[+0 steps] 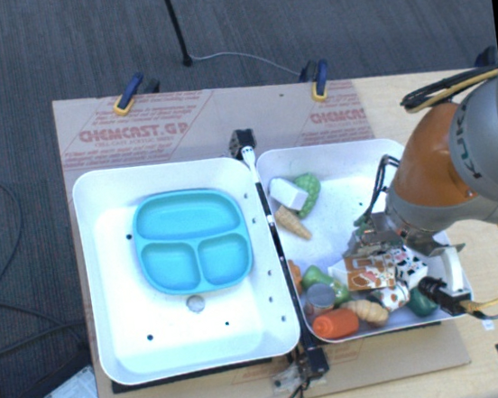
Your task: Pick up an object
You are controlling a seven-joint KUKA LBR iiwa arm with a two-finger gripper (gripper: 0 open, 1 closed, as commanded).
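On my screen I see the arm [471, 155] as a thick, rounded body. Its upper shell is grey and smooth, and below it comes a wide orange band [431, 165] with a soft shine. Under the band there is a grey ring, then the wrist gets narrow and turns to dark metal parts at the gripper [375, 242]. A thin black cable [379, 181] runs in a curve beside the band. Over the grey shell lies a black and yellow cable [448, 85].

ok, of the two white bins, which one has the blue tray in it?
The left bin: the blue three-compartment tray lies in it, nearly alone. The right bin holds a pile of toy food, with the arm reaching over it.
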